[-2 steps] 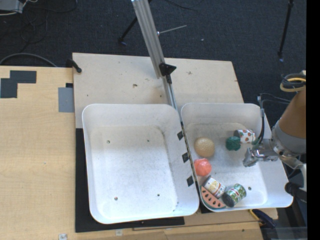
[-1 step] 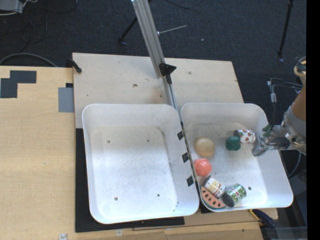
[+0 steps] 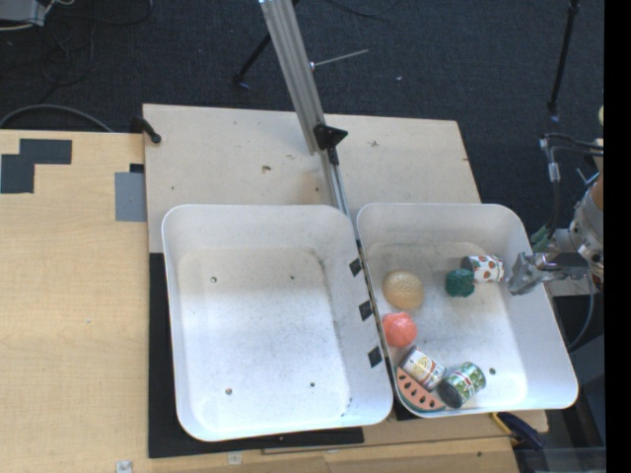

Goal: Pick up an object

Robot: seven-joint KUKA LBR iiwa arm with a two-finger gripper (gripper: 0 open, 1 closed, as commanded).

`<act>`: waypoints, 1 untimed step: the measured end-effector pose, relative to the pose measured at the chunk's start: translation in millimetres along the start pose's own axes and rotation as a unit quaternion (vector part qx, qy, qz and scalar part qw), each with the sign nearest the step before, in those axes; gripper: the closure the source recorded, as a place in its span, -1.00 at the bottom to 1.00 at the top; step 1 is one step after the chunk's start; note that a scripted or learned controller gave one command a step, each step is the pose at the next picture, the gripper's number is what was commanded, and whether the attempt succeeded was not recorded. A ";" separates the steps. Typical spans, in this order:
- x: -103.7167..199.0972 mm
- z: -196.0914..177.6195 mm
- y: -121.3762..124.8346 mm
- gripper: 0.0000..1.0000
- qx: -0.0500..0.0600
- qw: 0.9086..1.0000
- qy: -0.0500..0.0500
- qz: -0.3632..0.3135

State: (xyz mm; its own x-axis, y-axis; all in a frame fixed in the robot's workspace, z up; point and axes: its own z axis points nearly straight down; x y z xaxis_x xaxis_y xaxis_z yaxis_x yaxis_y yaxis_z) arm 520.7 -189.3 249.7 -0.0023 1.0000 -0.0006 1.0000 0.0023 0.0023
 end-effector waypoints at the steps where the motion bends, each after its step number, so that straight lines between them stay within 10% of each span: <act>1: 50.2 13.5 13.1 1.00 0.003 1.000 0.002 -0.001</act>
State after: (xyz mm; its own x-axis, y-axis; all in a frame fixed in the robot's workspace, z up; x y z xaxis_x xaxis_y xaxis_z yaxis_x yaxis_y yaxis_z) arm 533.8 -139.0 236.3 -0.0040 1.0000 0.0031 1.0000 0.0040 -0.0036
